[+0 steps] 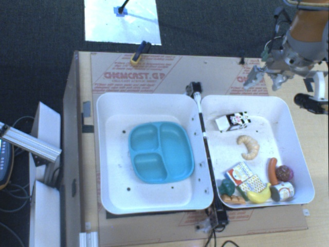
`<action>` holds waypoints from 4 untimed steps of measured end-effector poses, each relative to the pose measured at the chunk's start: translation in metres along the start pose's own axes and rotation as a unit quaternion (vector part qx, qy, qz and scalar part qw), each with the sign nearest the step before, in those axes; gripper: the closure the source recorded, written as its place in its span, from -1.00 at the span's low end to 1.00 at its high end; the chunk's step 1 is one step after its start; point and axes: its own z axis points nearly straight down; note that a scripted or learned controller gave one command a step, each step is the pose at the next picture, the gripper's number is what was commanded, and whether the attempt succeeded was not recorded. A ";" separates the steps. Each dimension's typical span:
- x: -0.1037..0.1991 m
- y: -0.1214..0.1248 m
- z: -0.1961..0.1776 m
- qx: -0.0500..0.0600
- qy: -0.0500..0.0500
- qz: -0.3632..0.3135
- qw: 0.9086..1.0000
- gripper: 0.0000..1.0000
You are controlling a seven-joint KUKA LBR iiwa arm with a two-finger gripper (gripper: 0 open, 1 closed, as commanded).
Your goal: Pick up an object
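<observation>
My gripper hangs above the bench just beyond the far edge of the right bin, open, with nothing between its fingers. Inside that bin, a black and white carton lies near the far wall, with a croissant in the middle. Along the near side sit a red sausage, a purple ball, a small can, a banana, a red and white box and a green item.
The left bin holds a blue divided plate. A yellow and blue tool lies on the bench's far edge. A divider rail runs between the bins. A white stand is at the left.
</observation>
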 end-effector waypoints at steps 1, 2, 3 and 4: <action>-0.032 0.003 0.151 -0.003 -0.001 0.001 1.000 -1.00; 0.001 -0.044 0.126 0.000 0.000 0.001 1.000 -1.00; -0.020 -0.084 0.186 0.001 0.000 0.001 1.000 -1.00; 0.025 -0.060 0.146 -0.001 0.000 0.000 1.000 -1.00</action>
